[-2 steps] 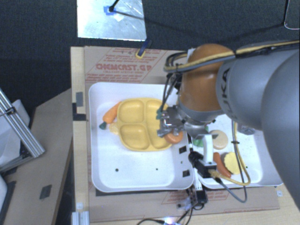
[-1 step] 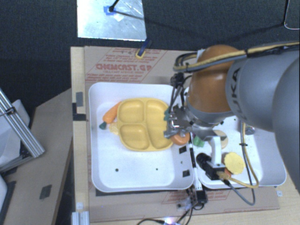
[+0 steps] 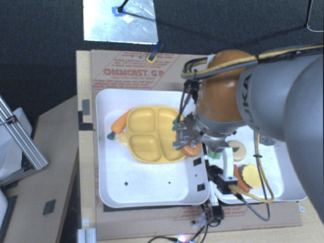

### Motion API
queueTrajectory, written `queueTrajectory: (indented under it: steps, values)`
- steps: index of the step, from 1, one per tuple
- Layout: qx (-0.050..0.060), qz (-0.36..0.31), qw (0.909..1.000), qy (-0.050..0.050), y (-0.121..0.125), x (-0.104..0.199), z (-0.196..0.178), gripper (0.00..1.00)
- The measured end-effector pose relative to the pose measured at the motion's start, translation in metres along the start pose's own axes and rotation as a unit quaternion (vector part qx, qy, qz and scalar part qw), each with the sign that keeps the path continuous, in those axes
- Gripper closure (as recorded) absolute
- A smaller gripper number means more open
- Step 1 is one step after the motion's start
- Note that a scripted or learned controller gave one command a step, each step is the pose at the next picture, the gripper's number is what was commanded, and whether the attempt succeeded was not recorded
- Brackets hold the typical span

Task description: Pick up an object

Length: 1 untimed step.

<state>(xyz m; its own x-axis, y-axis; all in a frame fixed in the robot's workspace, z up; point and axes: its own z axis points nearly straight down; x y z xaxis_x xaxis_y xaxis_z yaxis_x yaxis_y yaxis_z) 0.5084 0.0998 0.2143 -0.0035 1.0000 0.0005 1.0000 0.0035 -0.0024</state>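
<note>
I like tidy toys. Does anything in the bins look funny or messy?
A little. The yellow tray in the left bin sits crooked and lies on a toy carrot, whose tip pokes out at the tray's left.

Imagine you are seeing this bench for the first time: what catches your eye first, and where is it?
The bulky grey arm with its orange wrist band looms in from the right, over the seam between the bins. In the left white bin lies a yellow divided plastic tray, with a toy orange carrot against its left edge.

cardboard sheet [image 3: 132, 71]: red print "CHEMCAST" | arm [image 3: 283, 92]: partial letters "UKA"
</note>
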Motion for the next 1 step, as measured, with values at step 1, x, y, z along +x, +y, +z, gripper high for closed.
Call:
queueTrajectory:
  steps: [1]
  values:
    - [-0.003,0.0,1.0,0.0,-0.0018,0.0007,-0.0206,1.0]
